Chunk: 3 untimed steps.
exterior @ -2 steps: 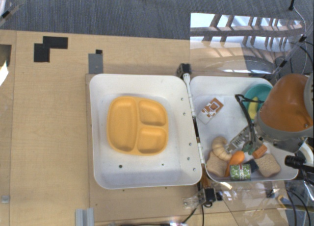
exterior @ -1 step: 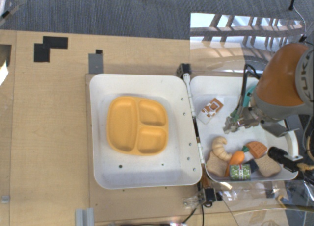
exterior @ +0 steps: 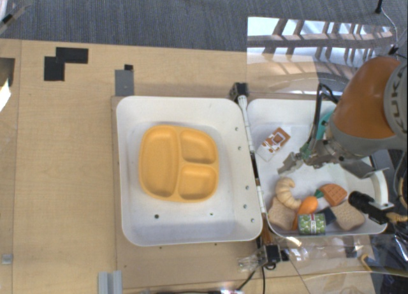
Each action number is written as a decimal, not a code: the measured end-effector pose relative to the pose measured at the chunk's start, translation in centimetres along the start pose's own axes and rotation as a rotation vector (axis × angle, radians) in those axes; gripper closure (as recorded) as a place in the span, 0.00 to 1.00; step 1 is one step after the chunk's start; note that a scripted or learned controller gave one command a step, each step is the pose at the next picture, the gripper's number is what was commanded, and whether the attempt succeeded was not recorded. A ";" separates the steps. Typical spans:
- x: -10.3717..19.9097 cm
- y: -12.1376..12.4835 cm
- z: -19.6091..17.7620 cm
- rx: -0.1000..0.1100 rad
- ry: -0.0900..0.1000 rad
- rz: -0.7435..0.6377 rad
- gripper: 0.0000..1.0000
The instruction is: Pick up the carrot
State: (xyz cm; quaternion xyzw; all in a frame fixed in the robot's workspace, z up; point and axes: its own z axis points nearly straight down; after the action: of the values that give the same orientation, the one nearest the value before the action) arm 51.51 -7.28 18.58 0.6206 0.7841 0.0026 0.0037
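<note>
Right bin (exterior: pixel 280 117): claw (exterior: pixel 294 162) above carrot (exterior: pixel 308 205).

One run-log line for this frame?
arm: over right bin | gripper: above carrot, apart | carrot: lying in bin, not held

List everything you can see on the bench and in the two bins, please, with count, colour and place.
Bins: two, white, side by side on the wooden bench.
Divided plate: one, yellow, three compartments, middle of the left bin.
Card: one, white with brown print, upper part of the right bin.
Croissant: one, tan, lower left of the right bin.
Carrot: one, orange, right of the croissant.
Can: one, green and white, on its side below the carrot.
Bread pieces: several, tan and brown, near edge of the right bin.
Arm: one, grey with an orange band, over the right bin.
Gripper: one, grey, above the food pile.
</note>
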 end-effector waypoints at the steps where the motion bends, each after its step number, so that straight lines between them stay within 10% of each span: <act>1: -3.4 -1.9 9.7 -0.005 -0.003 -0.356 0.00; 2: -1.2 -2.5 9.6 -0.011 -0.010 -0.651 0.00; 3: -1.1 -2.2 8.4 -0.017 -0.010 -0.651 1.00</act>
State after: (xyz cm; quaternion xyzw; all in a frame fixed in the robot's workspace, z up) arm 49.70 -8.84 10.17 0.3370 0.9414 0.0051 0.0134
